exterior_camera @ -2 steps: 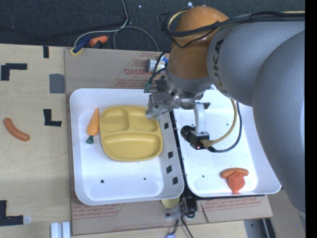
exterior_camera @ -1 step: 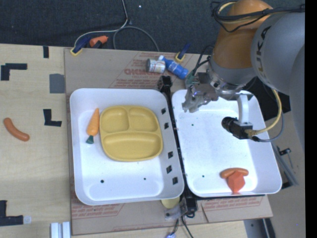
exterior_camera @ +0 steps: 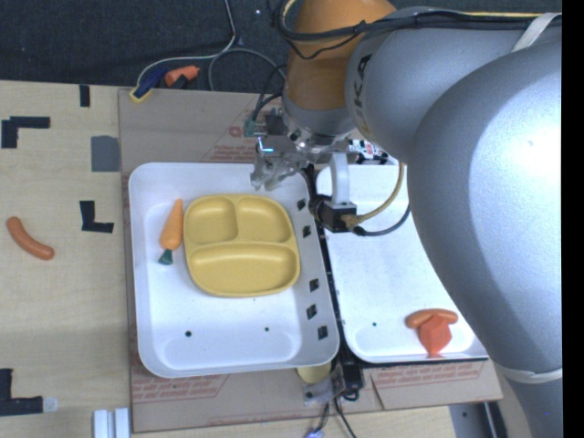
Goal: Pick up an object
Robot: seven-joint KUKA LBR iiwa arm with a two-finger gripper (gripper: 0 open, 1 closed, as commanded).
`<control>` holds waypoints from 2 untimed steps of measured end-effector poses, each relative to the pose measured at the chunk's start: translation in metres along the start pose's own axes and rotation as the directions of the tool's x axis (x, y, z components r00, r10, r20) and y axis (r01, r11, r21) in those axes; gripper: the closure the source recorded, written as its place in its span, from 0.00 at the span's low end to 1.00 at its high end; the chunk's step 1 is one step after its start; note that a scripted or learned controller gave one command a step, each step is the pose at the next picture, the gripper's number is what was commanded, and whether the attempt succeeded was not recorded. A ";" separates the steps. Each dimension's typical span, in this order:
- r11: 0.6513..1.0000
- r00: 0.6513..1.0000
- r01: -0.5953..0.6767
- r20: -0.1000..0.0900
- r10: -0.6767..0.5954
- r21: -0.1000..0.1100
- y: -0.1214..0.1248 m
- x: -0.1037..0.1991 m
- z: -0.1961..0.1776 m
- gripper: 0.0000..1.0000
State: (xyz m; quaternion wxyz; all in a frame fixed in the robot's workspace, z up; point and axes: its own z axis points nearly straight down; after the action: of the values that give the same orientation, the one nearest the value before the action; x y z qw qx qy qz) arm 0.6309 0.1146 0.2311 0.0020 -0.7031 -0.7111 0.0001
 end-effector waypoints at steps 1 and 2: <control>1.000 1.000 -0.020 0.008 0.020 -0.004 -0.005 -0.113 -0.027 1.00; 1.000 1.000 -0.006 0.001 0.006 0.006 -0.053 -0.050 0.021 1.00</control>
State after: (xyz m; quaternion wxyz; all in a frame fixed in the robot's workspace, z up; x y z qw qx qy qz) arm 0.5785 0.0645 0.2103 0.0037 -0.7051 -0.7091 0.0028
